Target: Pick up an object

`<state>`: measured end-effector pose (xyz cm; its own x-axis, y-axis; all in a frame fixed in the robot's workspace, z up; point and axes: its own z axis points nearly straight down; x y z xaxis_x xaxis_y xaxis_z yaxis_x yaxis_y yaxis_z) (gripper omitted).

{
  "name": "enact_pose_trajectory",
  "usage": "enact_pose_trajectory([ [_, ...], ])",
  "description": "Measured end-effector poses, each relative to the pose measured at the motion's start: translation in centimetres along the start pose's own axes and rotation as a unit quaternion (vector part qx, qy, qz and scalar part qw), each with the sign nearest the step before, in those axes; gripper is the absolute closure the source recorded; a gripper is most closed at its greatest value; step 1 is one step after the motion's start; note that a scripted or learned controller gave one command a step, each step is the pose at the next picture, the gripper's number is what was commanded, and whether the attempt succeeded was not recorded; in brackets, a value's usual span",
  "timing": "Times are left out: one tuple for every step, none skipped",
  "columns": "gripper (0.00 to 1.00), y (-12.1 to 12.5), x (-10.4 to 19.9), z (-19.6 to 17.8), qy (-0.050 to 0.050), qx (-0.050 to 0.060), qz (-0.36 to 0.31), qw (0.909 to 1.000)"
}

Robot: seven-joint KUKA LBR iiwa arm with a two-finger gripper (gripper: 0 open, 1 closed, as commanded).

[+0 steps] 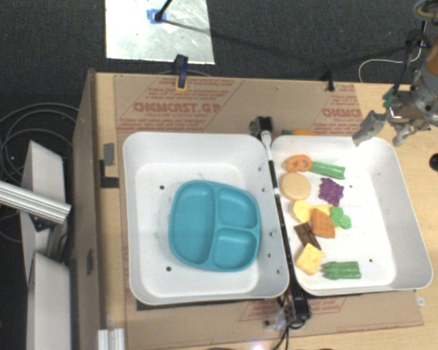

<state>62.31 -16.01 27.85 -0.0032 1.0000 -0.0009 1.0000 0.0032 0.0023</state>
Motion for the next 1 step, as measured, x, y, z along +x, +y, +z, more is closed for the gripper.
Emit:
enact_pose_trajectory([
  [0.00,-0.81,3.46,7.42,0.001,0.003,-0.002,1.0000],
])
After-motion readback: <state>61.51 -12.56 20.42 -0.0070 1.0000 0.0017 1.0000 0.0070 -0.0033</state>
